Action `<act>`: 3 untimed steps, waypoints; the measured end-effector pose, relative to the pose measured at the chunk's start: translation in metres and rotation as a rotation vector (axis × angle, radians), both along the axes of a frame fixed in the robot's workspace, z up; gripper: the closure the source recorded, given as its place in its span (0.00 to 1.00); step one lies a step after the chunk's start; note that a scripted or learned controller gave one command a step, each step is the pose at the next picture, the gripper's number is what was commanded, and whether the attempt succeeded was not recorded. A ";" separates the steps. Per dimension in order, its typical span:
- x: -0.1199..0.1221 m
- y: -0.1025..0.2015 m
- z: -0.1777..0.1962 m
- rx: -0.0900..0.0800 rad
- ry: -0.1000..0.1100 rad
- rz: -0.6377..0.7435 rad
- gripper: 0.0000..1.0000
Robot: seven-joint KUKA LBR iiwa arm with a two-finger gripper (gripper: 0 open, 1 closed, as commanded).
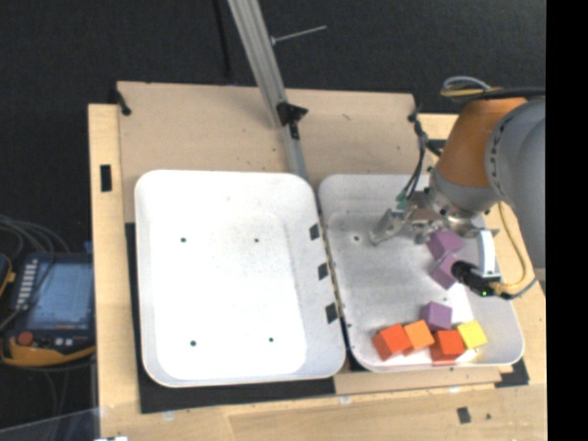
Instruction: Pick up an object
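Observation:
In the right bin [367, 274] lie several small blocks. Two purple blocks [446, 244] [446, 271] sit just right of the gripper, partly under the wrist. A third purple block [440, 315] lies nearer the front. Along the front edge sit three orange blocks [393, 340] [420, 334] [449, 343] and a yellow one [472, 334]. My gripper [388, 229] hangs low over the upper middle of the right bin, pointing left, with bare bin floor below it. I see no block in it.
The left bin [225, 274] lies beside the right one, with small clips along the shared edge. A slanted metal pole [266, 72] rises from behind the bins. A cable loops off the arm at the right bin's edge [514, 288].

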State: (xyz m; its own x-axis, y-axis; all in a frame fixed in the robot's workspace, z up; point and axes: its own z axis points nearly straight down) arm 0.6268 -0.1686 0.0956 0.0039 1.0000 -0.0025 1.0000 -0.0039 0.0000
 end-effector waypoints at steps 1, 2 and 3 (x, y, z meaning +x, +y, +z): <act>0.002 -0.001 0.014 0.000 -0.007 -0.005 1.00; 0.007 -0.004 0.078 0.000 -0.008 0.002 1.00; 0.009 -0.006 0.130 0.000 -0.007 0.006 1.00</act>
